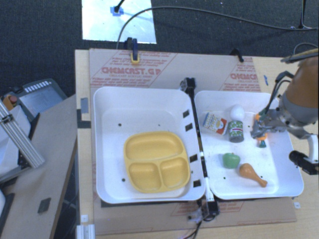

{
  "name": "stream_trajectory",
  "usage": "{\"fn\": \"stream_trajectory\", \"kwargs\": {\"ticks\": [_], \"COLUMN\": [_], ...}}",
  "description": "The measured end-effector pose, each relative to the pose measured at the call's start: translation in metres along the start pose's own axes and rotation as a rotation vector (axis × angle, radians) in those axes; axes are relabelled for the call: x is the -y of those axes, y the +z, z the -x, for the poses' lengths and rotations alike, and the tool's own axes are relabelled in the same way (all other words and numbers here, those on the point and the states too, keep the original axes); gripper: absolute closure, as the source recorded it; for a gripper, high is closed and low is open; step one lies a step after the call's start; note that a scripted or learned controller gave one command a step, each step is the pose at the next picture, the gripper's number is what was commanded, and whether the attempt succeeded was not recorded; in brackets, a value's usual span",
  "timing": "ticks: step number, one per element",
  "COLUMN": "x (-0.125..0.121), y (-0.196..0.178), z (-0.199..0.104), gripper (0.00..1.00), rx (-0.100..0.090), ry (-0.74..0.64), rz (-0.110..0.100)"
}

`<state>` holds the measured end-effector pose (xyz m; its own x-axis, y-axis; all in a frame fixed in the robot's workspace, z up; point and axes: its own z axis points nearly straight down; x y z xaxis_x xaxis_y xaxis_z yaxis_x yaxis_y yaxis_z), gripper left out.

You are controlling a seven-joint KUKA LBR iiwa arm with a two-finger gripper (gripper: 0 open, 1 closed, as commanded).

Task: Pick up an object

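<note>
The right bin (286, 183) holds several small objects. A white, red and blue carton (214, 122) lies at its left, and a white ball (237, 112) sits just above a dark can (236, 131). Nearer the front are a green pepper (231, 160) and a tan drumstick (252, 175). My gripper (259, 129) reaches in from the right and hangs low over the bin's right half, just right of the can. A small orange piece (261, 143) lies right below the gripper; whether they touch is unclear.
The left bin (109, 103) holds a yellow divided plate (157, 161). A black clip strip (195, 133) runs along the wall between the bins. Cardboard (149, 68) lies under both bins, and a grey side table (40, 163) stands at the left.
</note>
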<state>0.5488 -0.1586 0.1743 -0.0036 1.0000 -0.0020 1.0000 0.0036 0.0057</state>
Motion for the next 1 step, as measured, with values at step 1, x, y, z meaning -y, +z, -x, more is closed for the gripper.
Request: {"fn": "stream_trajectory", "kwargs": {"ticks": [1], "x": [-0.0016], "y": [-0.0299], "z": [0.0004], "gripper": [1.0], "rx": [0.0], "ry": [-0.001], "rz": [-0.001]}}
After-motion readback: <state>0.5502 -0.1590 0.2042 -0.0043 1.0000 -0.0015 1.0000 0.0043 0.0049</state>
